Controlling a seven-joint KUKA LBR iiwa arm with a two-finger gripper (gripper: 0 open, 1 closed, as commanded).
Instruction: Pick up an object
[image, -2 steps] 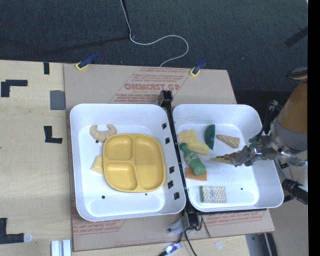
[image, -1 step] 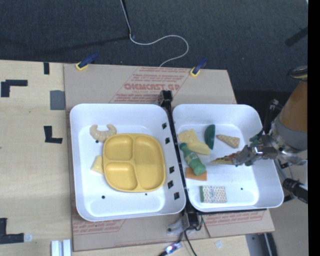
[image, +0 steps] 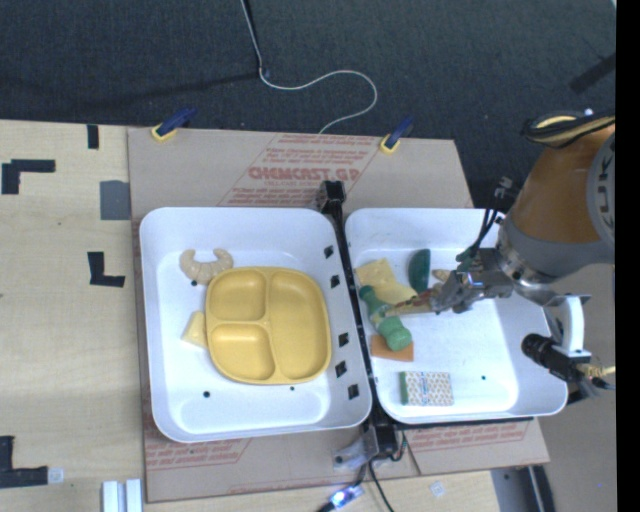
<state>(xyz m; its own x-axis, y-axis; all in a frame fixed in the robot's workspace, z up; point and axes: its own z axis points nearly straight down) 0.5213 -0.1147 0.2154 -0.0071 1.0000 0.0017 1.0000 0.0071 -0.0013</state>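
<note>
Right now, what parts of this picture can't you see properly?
- Gripper, camera view: too small and blurred to judge against the clutter.
- Pale yellow flat piece: partly hidden under the yellow divided plastic plate.
- Orange flat piece: mostly covered by the green chunky toy.

The arm (image: 560, 235) was grey and rounded, with a wide orange band (image: 565, 185) above the wrist. Thin black cables (image: 487, 232) ran along it to a dark metal gripper (image: 448, 296). A white bracket (image: 572, 330) carried a black fitting.
</note>
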